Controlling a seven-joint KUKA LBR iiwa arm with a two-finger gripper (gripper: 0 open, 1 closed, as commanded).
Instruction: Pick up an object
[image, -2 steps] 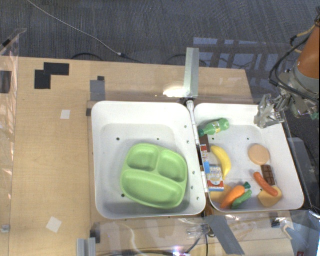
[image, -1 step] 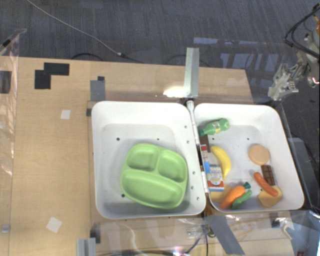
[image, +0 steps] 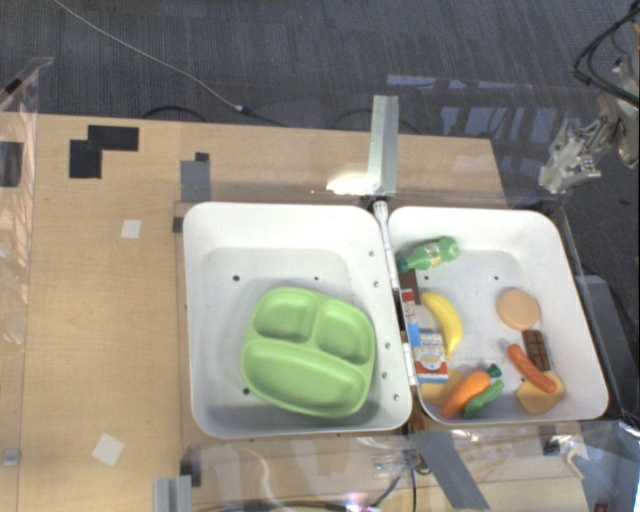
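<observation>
Two shallow white plastic bins sit side by side on the pale wooden bench (image: 120, 330). The left bin (image: 215, 300) holds a light green, three-compartment plastic tray (image: 308, 350); the right bin (image: 565, 270) holds the small items any pick would draw from.

Those items are a green bottle-like toy (image: 430, 253) lying near the divider at the top, a yellow plastic banana (image: 443, 320) below it, a small printed carton (image: 428, 352) against the divider, an orange toy carrot with a green top (image: 470, 390) at the bottom edge, a round tan disc (image: 519, 308), a dark brown bar (image: 538, 348), a red-orange sausage shape (image: 530, 370) and a tan wedge (image: 540, 397) in the lower right corner.

By my judgement, the pick is at its earliest step: nothing is lifted, and every item lies on the bin floor. The metallic two-finger gripper (image: 572, 165) hangs at the upper right, outside the right bin's far corner and well apart from all the items. It touches nothing and carries nothing. Its tips are too small and cluttered here for me to tell how it is set.

Next, the arm would need to travel inward over the right bin, choose one item, and descend onto it. The disc and the banana look like the easier targets, since each lies with free floor around it; the carrot and the lower right cluster are crowded.
</observation>
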